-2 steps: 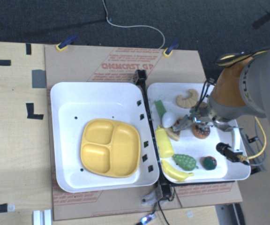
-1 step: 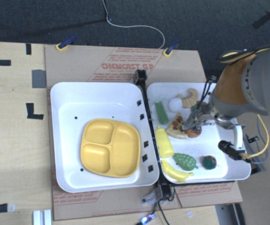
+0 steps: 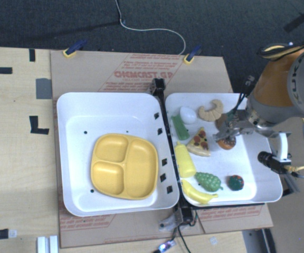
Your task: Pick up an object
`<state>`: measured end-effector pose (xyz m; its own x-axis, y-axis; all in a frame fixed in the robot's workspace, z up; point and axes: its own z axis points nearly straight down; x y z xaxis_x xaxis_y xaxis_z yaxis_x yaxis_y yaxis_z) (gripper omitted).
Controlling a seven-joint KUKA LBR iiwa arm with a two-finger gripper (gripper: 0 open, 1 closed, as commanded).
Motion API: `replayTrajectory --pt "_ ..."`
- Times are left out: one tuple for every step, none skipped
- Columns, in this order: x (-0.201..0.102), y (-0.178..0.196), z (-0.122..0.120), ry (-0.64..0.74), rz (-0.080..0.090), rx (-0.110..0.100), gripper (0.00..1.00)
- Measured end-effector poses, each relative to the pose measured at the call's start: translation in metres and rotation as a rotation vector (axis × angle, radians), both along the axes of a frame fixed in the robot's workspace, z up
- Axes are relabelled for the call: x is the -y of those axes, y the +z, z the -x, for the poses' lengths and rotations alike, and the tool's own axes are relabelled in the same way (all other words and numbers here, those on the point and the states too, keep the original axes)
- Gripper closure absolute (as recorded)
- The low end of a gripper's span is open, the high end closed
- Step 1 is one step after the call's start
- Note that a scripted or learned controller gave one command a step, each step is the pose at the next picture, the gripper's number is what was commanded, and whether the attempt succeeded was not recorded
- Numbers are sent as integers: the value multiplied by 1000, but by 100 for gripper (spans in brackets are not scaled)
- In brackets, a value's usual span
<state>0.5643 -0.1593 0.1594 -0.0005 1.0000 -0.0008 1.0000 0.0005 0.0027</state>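
Note:
My gripper point(image 3: 227, 135) hangs low in the right bin point(image 3: 257, 196), in its upper middle part, on the grey arm point(image 3: 278, 96) that comes in from the right. Just under its tip lies a small orange round item point(image 3: 227, 144), partly covered by it. Left of the gripper rests a pizza slice point(image 3: 200, 143); above it are a croissant point(image 3: 211, 110) and a white egg point(image 3: 188, 114). A green stick point(image 3: 180, 127), a yellow cob point(image 3: 184, 160), a bumpy green piece point(image 3: 208, 181), a banana point(image 3: 197, 194) and a dark red and green ball point(image 3: 236, 182) lie further down.
The left bin point(image 3: 78, 109) holds a yellow divided plate point(image 3: 124, 166). A black clip point(image 3: 158, 85) sits where the two bins meet at the back. A cable point(image 3: 146, 29) runs over the cardboard behind them.

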Motion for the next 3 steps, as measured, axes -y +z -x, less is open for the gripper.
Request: replayTrajectory --pt "2 49 -10 1 1 1 100" --pt "1 66 -11 1 -1 -2 100" --pt "-48 70 -12 5 -2 -4 100"
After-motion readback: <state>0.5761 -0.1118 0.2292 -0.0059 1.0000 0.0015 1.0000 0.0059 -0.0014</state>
